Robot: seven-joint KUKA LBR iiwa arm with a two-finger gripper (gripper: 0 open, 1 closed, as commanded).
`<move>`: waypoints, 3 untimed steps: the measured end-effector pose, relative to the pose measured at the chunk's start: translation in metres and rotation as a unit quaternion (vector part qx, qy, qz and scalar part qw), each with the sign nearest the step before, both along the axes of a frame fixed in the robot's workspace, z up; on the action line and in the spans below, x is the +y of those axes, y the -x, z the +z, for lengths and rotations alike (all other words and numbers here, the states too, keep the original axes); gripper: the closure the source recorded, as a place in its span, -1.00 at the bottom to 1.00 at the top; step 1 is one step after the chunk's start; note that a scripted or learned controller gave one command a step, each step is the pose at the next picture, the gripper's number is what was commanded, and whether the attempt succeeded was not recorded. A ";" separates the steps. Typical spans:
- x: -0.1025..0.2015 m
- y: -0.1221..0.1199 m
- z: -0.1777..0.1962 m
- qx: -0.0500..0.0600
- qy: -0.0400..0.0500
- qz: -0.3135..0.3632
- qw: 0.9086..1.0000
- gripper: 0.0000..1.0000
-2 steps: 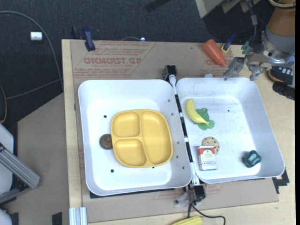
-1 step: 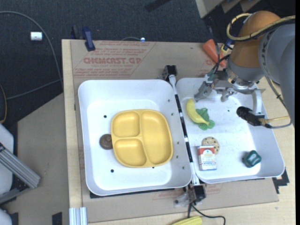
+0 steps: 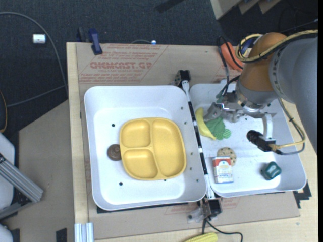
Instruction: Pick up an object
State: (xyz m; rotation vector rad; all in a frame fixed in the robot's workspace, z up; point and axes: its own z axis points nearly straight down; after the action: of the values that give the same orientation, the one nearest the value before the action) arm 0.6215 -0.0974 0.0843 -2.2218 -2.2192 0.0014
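Note:
The right bin [image 3: 282,183] holds a yellow banana [image 3: 203,127], a green leafy toy [image 3: 218,128], a chocolate-chip cookie [image 3: 226,154], a small red and white box [image 3: 223,170] and a teal block [image 3: 271,171]. My gripper [image 3: 223,112] hangs low at the bin's back left, just above the green toy and the banana's upper end. Part of the toy is hidden by the metal wrist parts. I cannot tell whether the gripper touches the toy or the banana.
In the left bin [image 3: 96,135] lie a yellow divided plate [image 3: 151,148] and a brown disc [image 3: 114,152] beside it. The grey arm [image 3: 292,69] covers the right bin's back right corner, and a black cable connector [image 3: 258,139] hangs over its middle.

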 end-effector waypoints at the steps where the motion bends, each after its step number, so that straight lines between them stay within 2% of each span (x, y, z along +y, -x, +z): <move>1: -0.002 0.001 0.000 0.000 -0.001 0.001 1.000 -1.00; 2: 0.004 0.010 0.001 -0.001 0.001 0.000 1.000 -1.00; 3: 0.003 -0.029 0.001 0.001 0.002 0.001 1.000 -1.00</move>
State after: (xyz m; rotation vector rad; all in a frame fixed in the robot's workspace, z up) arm 0.6501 -0.0944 0.0850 -2.2214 -2.2219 0.0066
